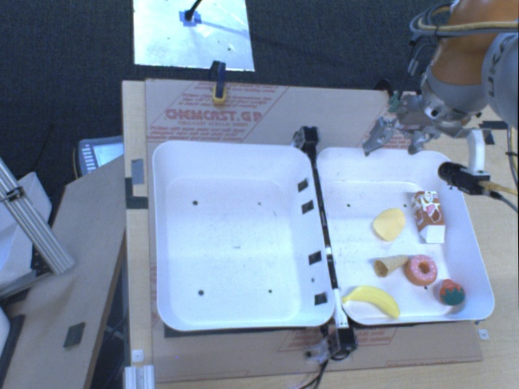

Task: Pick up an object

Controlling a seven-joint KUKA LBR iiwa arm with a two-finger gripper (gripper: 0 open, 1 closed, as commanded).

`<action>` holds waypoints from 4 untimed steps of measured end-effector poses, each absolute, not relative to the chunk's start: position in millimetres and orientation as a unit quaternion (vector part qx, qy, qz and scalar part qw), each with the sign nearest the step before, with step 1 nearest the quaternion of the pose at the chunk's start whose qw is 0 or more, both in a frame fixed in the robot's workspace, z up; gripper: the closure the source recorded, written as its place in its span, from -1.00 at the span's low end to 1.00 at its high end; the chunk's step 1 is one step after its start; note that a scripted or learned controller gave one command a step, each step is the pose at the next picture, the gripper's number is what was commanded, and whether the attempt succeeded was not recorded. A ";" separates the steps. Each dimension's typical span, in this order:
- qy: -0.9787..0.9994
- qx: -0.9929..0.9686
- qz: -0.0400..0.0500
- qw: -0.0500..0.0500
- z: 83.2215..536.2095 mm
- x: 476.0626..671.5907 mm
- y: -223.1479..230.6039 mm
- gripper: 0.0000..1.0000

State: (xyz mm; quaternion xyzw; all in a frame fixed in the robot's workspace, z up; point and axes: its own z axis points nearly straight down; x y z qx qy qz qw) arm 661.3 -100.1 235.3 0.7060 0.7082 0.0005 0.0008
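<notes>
Objects lie in the right bin (357, 173), lower right of the frame: a chip (389, 224), a carton (427, 215), a cone (390, 264), a donut (421, 270), a banana (373, 301) and a strawberry (451, 292). The left bin (174, 164) sits beside it. At upper right the gripper (397, 137) hangs over the right bin's far rim, fingers spread apart, holding nothing, well apart from every object.

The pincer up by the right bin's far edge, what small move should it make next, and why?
Probably come toward the near side and descend. The pincer hangs open above the right bin's far rim, holding nothing, while the chip, carton and donut lie nearer the camera.
</notes>
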 end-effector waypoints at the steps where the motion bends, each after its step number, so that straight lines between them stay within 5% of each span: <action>1: 0.707 0.707 -0.002 -0.002 76.0 666.4 -134.5 -1.00; 2: 0.709 0.705 0.005 0.008 230.2 672.2 -127.5 -1.00; 3: 0.709 0.705 -0.002 -0.003 75.9 666.0 -108.1 -1.00; 4: 0.710 0.705 0.001 0.001 102.5 669.4 -85.3 -1.00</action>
